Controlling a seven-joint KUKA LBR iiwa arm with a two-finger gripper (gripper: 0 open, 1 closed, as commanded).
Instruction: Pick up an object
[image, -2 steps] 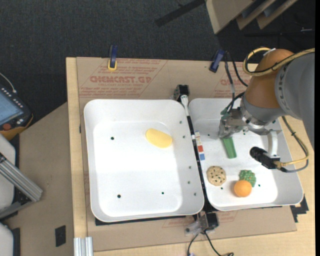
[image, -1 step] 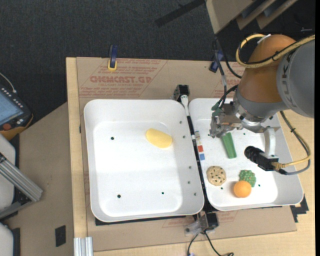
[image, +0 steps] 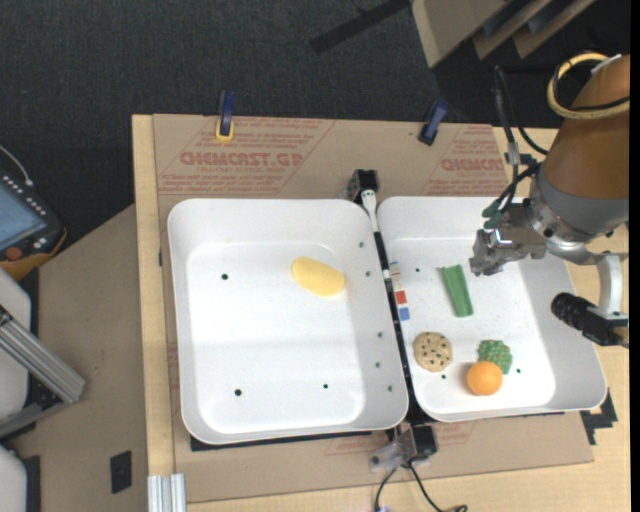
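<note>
Orange ball (image: 484, 378) and cookie (image: 432, 351) lie nearest; hand (image: 487, 255), finger state indeterminate, hovers just beside green block (image: 456, 291); suggest centring over block before descending.

Bulky rounded orange-brown arm segment (image: 592, 120) with a thin yellow ring at the top edge. Below, smooth grey metal wrist housing (image: 585, 210), curved and glossy. Thin black cables (image: 505, 115) trailing down alongside. Small grey metal gripper block (image: 497, 250), boxy and angular, ending in short dark fingers.
</note>
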